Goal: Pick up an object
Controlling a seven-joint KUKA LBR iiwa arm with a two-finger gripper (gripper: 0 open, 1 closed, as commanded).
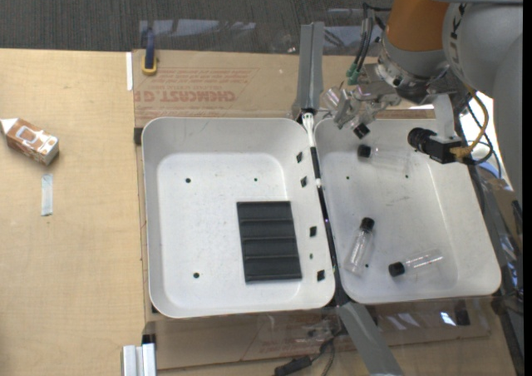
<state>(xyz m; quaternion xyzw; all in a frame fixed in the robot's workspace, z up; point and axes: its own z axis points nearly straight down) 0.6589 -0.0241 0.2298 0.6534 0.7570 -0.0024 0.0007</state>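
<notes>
White bins [158, 200]; black ribbed block [268, 241]; clear vials [359, 245], black caps.

Wooden bench [75, 266] bears two white bins [166, 225].

Red print on the cardboard sheet [199, 87] along the bench's far edge, behind the left bin [166, 225]; letters run mirrored and blurred, not legible.

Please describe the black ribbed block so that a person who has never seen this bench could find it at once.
Look at the left white bin of the two bins on the bench. On its floor, right of the middle and toward the near edge, lies the black ribbed block, flat and rectangular. It is large, dark and opaque, while the clear vials with black caps in the right bin are small.
</notes>
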